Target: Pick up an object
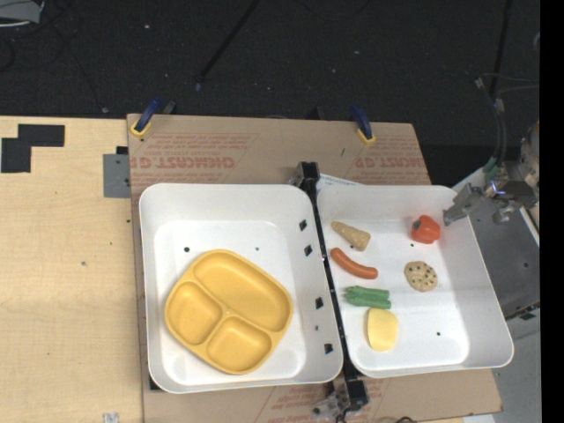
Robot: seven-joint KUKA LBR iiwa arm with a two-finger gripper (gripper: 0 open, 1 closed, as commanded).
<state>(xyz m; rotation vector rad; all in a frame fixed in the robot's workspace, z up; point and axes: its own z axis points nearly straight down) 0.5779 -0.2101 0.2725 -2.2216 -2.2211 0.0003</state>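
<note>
Yellow plastic tray (227, 311), three compartments, lying flat in the left bin (167, 210); nothing else is in that bin. A black clip strip (322, 271) runs down the seam where the two white bins meet.

Right bin (476, 324), contents from left to right:
- Tan cone-shaped piece (351, 234), near the upper left, lying on its side.
- Red sausage (353, 264), just below the cone, lying at a slant.
- Green pod-like piece (367, 297), below the sausage, close to it but apart.
- Pale yellow oval piece (382, 330), lowest item, just under the green piece.
- Round biscuit with dark chips (421, 276), toward the middle, apart from the rest.
- Red tomato-like piece (426, 228), upper right, nearest the arm.

Gripper (460, 208): at the right bin's upper right rim, beside the red piece and apart from it. Whether it is parted or closed cannot be told at this size; nothing is seen held.

Step in hand, by judgement: the approach, with no pick yet made. All six items lie loose on the bin floor. The red piece looks the likeliest target. The next move calls for centring above one item, descending to the bin floor, and closing squarely on it. The round red piece may roll away if caught off-centre.
</note>
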